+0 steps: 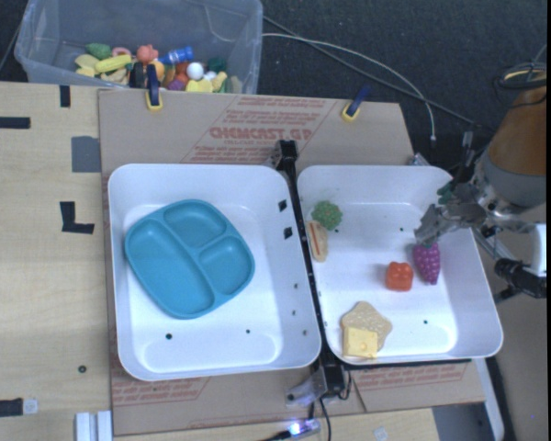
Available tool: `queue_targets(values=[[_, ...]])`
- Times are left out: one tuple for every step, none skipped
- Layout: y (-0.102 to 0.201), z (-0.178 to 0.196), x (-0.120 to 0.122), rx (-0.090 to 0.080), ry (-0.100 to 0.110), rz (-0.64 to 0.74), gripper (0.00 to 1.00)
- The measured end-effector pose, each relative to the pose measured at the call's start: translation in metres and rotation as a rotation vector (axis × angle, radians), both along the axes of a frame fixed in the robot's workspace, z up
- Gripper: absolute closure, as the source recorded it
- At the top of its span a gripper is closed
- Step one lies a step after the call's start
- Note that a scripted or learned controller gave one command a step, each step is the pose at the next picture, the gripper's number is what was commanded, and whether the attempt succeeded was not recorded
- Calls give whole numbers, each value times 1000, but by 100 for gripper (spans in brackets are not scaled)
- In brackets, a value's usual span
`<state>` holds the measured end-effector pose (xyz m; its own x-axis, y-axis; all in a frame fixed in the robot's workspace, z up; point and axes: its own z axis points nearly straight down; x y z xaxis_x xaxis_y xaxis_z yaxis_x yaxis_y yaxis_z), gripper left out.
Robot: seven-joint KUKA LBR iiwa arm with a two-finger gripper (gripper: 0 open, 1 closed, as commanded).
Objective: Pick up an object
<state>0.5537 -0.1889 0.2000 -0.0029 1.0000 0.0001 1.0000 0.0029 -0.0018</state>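
Purple grape bunch (428,262) upright, right bin, beside red pepper (399,276).

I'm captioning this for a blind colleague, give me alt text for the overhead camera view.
A grey robot arm's gripper hovers at purple toy grapes in the right white bin, which also holds a red pepper, broccoli, a hot dog and a sandwich. The left bin holds a blue divided plate.

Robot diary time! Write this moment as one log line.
end effector: above purple grapes, right bin | grapes: on bin floor | nearby: red pepper | blue tray: left bin
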Motion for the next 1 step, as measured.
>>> queue_targets(values=[[-25,170,-39,-7,-18,-5,100]])
